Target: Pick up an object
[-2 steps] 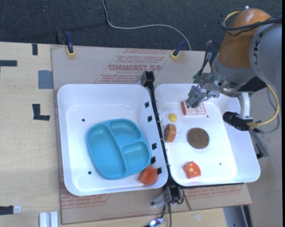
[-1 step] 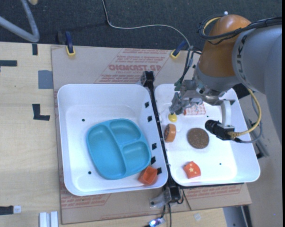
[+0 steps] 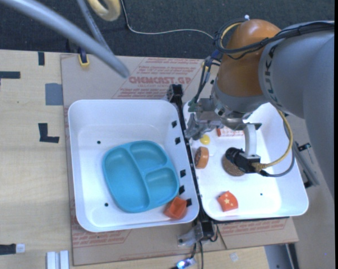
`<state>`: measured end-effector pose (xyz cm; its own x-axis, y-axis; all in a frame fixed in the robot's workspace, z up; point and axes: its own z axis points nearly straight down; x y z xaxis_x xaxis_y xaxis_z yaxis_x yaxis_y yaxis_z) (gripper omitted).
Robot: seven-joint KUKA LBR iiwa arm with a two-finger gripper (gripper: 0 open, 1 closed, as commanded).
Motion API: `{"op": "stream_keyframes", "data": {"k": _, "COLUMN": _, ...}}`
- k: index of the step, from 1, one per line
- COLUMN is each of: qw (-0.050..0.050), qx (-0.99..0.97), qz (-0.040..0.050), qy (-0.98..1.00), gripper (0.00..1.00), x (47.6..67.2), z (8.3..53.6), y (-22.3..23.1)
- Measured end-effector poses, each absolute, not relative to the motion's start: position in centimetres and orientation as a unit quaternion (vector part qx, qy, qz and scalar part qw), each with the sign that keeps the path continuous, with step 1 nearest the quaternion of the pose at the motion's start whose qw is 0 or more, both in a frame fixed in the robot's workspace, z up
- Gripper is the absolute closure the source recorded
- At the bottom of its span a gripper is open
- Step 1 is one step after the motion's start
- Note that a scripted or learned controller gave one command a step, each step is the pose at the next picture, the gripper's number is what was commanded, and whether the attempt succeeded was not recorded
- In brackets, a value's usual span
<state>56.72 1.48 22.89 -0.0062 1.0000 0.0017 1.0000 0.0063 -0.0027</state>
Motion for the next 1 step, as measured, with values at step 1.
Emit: {"op": "stream_keyframes", "data": {"k": 1, "qw": 0.002, "qx": -0.705, "qz": 0.001, "qy": -0.71, "gripper": 1.0, "x": 55.41, "z": 22.01, "y": 7.23}}
